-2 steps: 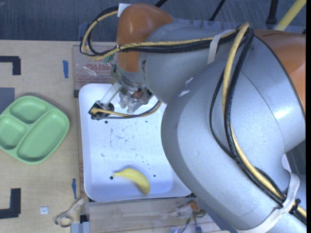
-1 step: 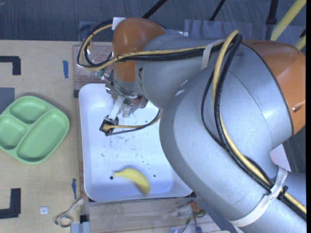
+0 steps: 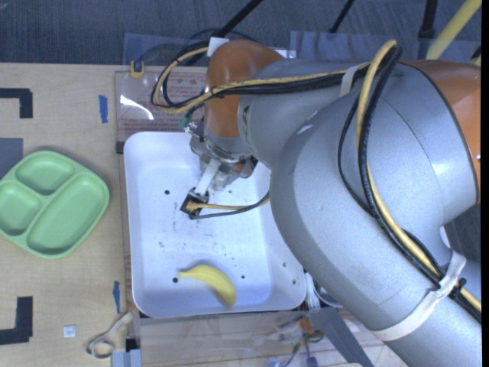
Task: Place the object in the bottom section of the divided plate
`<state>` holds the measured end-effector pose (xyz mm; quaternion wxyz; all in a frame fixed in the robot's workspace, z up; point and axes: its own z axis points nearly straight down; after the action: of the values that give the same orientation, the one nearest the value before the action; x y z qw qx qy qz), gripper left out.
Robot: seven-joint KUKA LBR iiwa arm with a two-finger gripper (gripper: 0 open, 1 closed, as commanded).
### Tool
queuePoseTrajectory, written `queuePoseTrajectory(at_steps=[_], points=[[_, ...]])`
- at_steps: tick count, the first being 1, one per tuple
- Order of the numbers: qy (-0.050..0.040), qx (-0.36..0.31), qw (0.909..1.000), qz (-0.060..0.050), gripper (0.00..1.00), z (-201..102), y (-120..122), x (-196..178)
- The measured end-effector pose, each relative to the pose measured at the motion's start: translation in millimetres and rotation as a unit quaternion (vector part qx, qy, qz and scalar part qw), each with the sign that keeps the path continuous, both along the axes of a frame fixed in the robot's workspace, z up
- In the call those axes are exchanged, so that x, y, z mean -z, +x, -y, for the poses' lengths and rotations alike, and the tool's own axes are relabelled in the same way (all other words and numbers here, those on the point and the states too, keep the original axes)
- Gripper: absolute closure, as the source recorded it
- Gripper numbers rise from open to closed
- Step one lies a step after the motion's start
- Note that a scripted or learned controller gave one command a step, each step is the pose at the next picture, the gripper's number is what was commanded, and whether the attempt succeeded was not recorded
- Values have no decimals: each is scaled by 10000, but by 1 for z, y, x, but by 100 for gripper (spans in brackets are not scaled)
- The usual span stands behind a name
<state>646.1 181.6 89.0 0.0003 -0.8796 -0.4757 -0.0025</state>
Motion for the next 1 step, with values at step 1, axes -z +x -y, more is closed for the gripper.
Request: queuePoseTrajectory(at_steps=[1], points=[[-10, -1752, 9845, 22, 100, -45, 22, 0]])
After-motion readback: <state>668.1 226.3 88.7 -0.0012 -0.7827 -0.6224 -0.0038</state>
